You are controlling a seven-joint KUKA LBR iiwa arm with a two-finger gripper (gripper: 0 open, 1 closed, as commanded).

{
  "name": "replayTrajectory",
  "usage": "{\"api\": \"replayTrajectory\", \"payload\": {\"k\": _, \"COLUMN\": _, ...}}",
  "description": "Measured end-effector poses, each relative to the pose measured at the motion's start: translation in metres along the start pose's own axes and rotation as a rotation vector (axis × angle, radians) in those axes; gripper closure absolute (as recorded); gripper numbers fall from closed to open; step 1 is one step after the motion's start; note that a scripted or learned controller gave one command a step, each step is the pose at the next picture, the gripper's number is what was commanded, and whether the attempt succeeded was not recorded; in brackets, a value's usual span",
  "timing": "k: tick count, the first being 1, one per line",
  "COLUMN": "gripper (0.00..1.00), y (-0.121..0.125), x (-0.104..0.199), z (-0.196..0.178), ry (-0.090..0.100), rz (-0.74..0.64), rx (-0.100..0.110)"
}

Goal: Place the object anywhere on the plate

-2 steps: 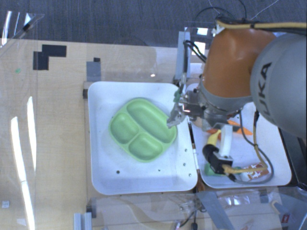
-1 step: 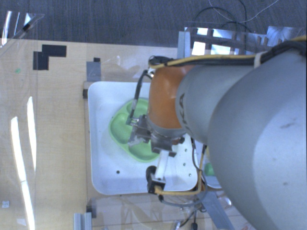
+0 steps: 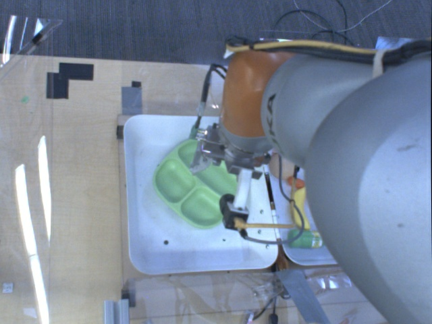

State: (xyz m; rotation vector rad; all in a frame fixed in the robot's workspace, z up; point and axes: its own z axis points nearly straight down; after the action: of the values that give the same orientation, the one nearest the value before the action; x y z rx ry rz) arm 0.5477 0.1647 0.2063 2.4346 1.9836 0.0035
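While the plate [image 3: 177, 181] lies mid left bin [image 3: 145, 248], we see the gripper [image 3: 206, 155] over its far right rim; its opening and hold we cannot tell. A yellow thing [image 3: 298, 201] and a green thing [image 3: 307, 239] lie at the right bin's [image 3: 305, 259] left edge.

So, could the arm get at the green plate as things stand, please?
Probably yes: the pincer hangs right over the plate in the left bin, with nothing visible between them.

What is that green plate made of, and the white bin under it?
The green plate looks like moulded plastic: even light green colour, rounded dividers, a soft sheen. The white bin also looks like plastic, smooth and glossy, with rounded corners, though painted metal is possible.
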Motion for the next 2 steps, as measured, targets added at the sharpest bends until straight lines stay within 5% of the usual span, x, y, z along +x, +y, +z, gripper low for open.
{"api": "replayTrajectory", "payload": {"k": 1, "gripper": 0.00, "y": -0.057, "x": 0.051, "z": 0.112, "ry": 0.011, "rz": 0.067, "rx": -0.012}}
{"api": "replayTrajectory", "payload": {"k": 2, "gripper": 0.00, "y": -0.061, "x": 0.014, "z": 0.044, "ry": 0.032, "rz": 0.162, "rx": 0.003}}
